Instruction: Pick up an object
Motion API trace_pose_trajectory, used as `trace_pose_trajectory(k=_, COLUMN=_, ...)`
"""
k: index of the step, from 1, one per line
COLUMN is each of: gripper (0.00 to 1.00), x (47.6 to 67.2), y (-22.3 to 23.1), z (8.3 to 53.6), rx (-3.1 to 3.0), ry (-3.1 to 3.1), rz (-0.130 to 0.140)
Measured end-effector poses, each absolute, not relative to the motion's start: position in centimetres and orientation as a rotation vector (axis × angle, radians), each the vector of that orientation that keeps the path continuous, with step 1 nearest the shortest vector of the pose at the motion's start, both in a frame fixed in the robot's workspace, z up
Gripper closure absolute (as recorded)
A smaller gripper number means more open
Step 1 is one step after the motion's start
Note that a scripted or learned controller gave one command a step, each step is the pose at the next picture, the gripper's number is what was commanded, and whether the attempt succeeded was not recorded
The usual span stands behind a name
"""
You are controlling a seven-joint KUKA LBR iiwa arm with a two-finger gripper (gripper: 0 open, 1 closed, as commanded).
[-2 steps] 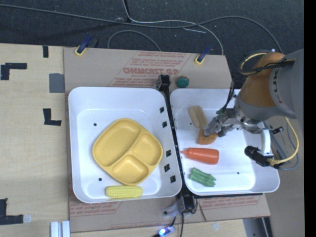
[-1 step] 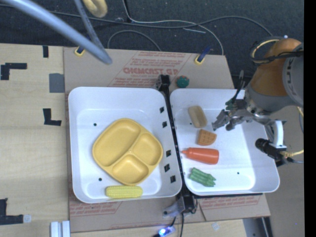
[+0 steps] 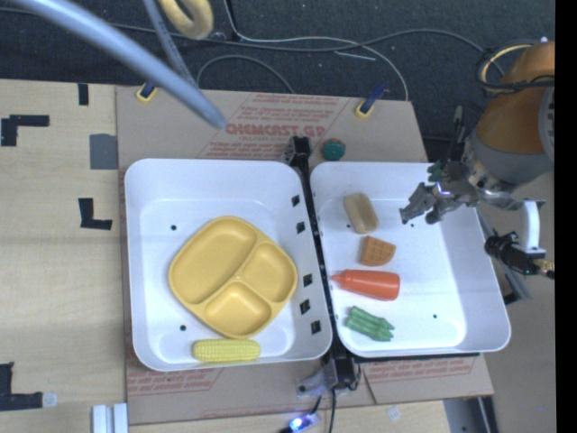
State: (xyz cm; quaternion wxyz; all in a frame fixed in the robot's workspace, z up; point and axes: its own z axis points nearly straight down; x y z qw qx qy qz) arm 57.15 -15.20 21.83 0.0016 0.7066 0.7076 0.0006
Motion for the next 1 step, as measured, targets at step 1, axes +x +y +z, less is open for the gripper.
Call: trace_pose_trajectory(k=1, gripper=1.0, x=57.19, y=-15.18, z=23.86, rx=2.22, ry=2.222, rz=0.0)
